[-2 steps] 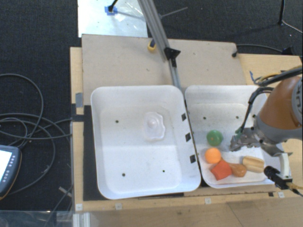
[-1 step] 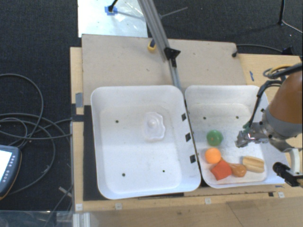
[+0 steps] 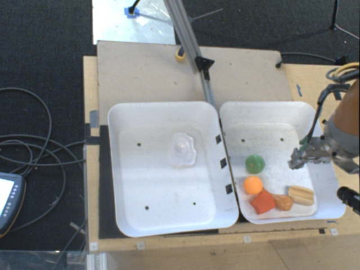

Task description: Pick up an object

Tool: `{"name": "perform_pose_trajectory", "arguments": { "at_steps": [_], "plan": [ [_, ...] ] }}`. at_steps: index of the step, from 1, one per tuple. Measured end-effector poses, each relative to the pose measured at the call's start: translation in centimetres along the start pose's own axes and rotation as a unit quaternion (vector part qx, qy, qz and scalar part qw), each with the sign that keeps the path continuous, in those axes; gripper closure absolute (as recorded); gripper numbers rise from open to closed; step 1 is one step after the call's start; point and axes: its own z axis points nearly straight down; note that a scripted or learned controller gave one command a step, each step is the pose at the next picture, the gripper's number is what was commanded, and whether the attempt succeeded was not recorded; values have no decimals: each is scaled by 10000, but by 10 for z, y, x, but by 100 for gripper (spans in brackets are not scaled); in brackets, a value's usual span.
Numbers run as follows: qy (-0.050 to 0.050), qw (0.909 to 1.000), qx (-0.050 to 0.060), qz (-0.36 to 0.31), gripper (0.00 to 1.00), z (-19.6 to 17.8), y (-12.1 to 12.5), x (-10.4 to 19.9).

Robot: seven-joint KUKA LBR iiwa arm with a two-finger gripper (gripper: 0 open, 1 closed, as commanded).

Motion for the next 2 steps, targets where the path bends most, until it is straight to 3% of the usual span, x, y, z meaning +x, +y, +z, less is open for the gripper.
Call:
{"name": "perform_pose_trajectory", "arguments": {
  "at_steps": [1,2],
  "plan": [
    [-1,10000,3,-4,100,-41,2,0],
    [14,10000,16,-25,100,-37,38,39]
  ]
}}
